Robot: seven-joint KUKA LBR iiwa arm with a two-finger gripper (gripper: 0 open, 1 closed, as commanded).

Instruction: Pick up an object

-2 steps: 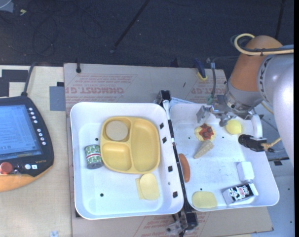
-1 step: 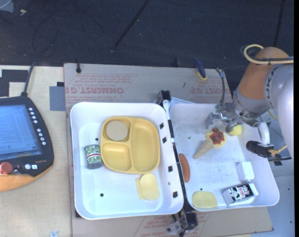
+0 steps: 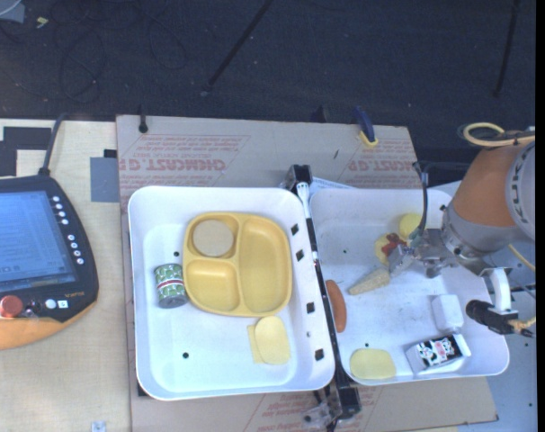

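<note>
In the right bin [image 3: 461,201], the end effector [image 3: 400,257] hovers — seemingly — above the cone [image 3: 370,283].

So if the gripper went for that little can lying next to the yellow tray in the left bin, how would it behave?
The small can seems to lie on its side against the yellow divided tray, so a nudge would probably roll it. Its rounded, likely smooth wall may slip between fingers. It looks rigid, unlikely to crush.

Two bins sit side by side on the counter. In the left bin [image 3: 147,331] a tray [image 3: 254,268] lies mid-bin, a can [image 3: 169,285] touching its left edge and a slice [image 3: 272,339] just in front. The right bin [image 3: 497,358] holds a sausage [image 3: 336,305] by its left wall, a cone [image 3: 370,283] (beside the gripper [image 3: 406,257]) and a box [image 3: 437,353] at the front. A tablet [image 3: 30,250] lies far left.
</note>
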